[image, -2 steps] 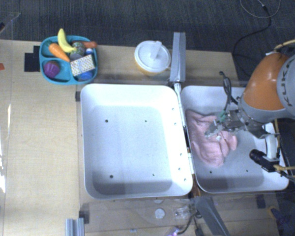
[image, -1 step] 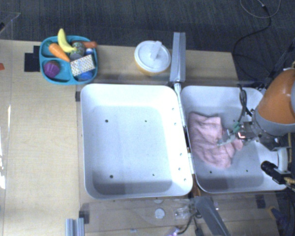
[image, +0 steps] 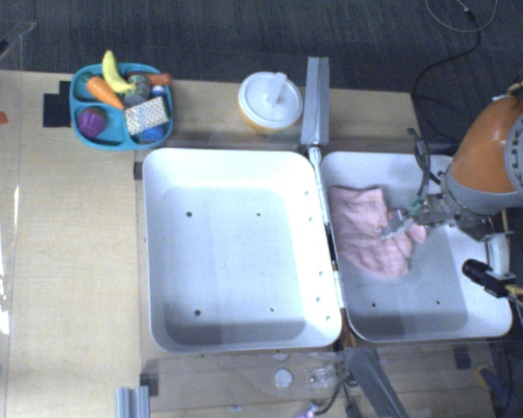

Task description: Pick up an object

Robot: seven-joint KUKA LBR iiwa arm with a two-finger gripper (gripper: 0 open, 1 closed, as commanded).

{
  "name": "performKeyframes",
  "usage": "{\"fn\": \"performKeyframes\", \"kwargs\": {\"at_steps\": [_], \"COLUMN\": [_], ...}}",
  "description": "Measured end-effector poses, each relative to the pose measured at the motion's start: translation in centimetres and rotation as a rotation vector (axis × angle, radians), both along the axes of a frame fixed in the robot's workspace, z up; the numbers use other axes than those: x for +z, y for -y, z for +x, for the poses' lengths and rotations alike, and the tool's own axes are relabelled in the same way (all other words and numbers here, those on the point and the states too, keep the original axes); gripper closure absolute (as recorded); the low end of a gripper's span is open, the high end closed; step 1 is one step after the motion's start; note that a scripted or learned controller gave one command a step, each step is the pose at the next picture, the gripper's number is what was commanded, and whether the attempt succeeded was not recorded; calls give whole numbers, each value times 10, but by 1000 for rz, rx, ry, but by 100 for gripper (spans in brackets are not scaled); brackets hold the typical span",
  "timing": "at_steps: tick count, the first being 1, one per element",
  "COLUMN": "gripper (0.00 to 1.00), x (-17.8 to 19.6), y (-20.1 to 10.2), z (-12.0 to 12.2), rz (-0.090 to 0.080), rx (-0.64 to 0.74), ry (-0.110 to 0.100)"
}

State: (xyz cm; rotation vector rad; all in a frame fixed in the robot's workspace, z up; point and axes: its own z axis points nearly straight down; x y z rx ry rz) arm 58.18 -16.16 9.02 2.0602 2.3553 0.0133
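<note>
A crumpled pink cloth lies in the right bin, against its left wall. My gripper reaches in from the right and sits low at the cloth's right edge, touching or just over it. The grey arm with its orange band stands above the bin's right side.
The left bin lies beside the right one, with a metal divider post behind them. A blue tray of toy food and a white lidded cup rest on the bench at the back. Cables hang at the right.
</note>
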Motion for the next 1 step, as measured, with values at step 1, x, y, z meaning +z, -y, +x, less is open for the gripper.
{"fn": "performKeyframes", "kwargs": {"at_steps": [1], "gripper": [100], "x": [14], "y": [-2], "z": [4], "rz": [0], "rx": [2], "ry": [9]}}
